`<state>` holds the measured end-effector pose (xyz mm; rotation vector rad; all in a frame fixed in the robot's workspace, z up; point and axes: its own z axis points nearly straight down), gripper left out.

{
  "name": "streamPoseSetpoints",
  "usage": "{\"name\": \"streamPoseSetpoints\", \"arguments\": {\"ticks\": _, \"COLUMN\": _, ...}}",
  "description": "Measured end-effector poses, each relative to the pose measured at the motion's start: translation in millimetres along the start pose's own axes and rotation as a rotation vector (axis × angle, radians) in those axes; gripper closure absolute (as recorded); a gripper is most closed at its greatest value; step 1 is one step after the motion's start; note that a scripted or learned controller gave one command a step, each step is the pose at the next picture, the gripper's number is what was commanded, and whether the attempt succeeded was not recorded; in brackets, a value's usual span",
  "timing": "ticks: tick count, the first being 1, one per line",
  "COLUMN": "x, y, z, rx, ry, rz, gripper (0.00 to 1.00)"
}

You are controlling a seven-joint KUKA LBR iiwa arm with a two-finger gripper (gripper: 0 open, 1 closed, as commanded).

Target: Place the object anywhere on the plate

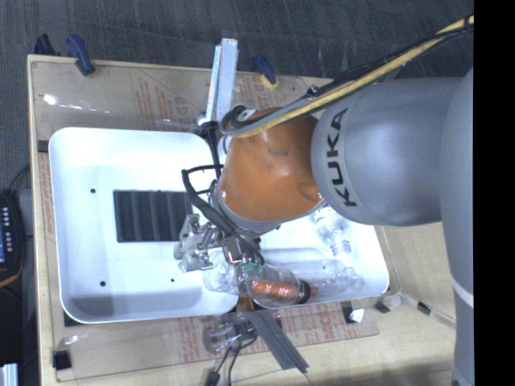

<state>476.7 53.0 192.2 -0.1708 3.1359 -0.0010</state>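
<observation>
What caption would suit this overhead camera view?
Grey KUKA arm reaching over two white bins, its gripper low near a clear, copper-tinted object.

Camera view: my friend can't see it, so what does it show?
A grey and orange arm reaches from the right over two white bins. Its end effector hangs near where the bins meet. The left bin has a dark ridged panel; clear bottles lie in the right bin.
</observation>
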Motion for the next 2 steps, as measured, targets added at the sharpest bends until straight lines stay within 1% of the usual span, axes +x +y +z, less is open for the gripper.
{"name": "streamPoseSetpoints", "arguments": {"ticks": 1, "x": 0, "y": 0, "z": 0, "rx": 0.000, "ry": 0.000, "rz": 0.000, "gripper": 0.00}}
{"name": "streamPoseSetpoints", "arguments": {"ticks": 2, "x": -61, "y": 47, "z": -98, "rx": 0.000, "ry": -0.002, "rz": -0.053, "gripper": 0.00}}
